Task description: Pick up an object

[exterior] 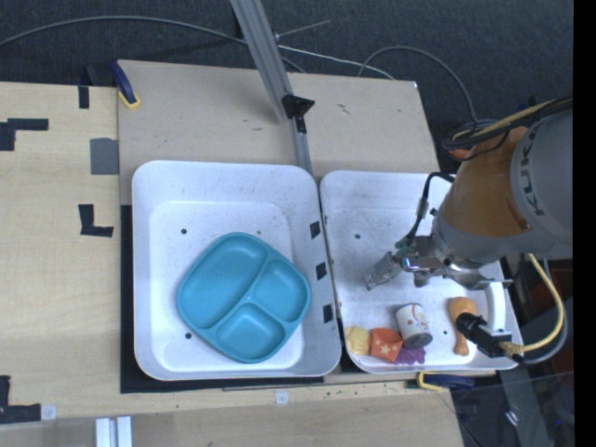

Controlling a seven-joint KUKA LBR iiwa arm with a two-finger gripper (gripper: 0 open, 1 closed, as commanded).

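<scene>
Camera view looks down on the worktop (214, 119) with the right bin (372, 203) as the landmark. Left of that bin, the left bin (154, 250) holds a blue tray (244, 296). Inside the right bin, the claw (380, 275) hangs over bare floor near the middle, holding nothing; whether it is wide or narrow cannot be told at this angle.

The likely targets cluster along the right bin's front wall: a yellow piece (358, 341) in the front-left corner, an orange block (386, 345) just beside it, a purple bit (413, 354), a small can (413, 321) lying on its side, and an orange figure (460, 319) toward the front-right.

For a clean pick, the can looks the best choice, since it sits slightly back from the wall with room on both sides; the claw should come down with its fingers across the can's round body. The yellow piece and block crowd the corner, so fingers there risk striking the wall. Open floor lies behind the cluster, toward the bin's back.
</scene>
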